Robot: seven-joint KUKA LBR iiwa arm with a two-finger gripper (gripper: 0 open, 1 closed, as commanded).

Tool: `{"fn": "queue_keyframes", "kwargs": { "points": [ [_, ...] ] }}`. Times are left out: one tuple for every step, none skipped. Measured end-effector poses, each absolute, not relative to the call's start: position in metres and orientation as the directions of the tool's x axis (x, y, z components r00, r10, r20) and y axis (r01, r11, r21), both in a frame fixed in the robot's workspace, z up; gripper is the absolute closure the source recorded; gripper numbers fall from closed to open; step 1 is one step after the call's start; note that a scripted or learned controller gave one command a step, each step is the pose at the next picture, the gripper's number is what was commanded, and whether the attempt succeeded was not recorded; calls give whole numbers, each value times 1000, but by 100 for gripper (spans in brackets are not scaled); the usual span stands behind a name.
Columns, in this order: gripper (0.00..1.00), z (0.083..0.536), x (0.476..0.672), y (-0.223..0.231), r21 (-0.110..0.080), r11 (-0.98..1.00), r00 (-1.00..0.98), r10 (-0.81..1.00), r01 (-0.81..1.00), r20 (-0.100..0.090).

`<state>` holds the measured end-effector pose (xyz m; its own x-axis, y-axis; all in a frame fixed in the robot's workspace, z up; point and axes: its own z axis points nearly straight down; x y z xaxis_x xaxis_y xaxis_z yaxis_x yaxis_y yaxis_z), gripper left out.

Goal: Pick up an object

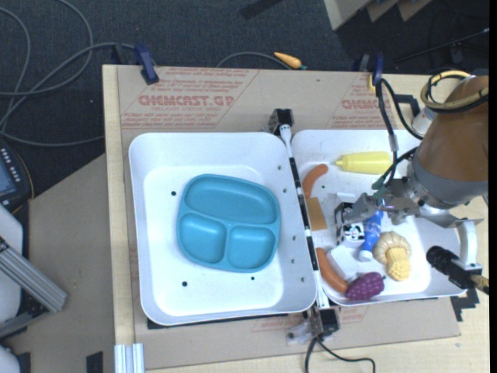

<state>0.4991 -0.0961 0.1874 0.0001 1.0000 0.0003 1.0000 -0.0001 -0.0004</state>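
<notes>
On bench board behind bins, red "CHEMCAST GP" lettering.

Red printed lettering on the brown board covering the desk, behind the left bin, reads approximately "CHEMCAST GP"; the smaller lines beneath it are illegible. A second red print of the same kind lies behind the right bin, partly covered by cables and unreadable. No other text is legible.
</notes>
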Motion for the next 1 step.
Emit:
{"fn": "queue_keyframes", "kwargs": {
  "points": [
    [0, 103, 545, -101, 19, 3, -3, 1000, 1000, -2]
  ]
}}
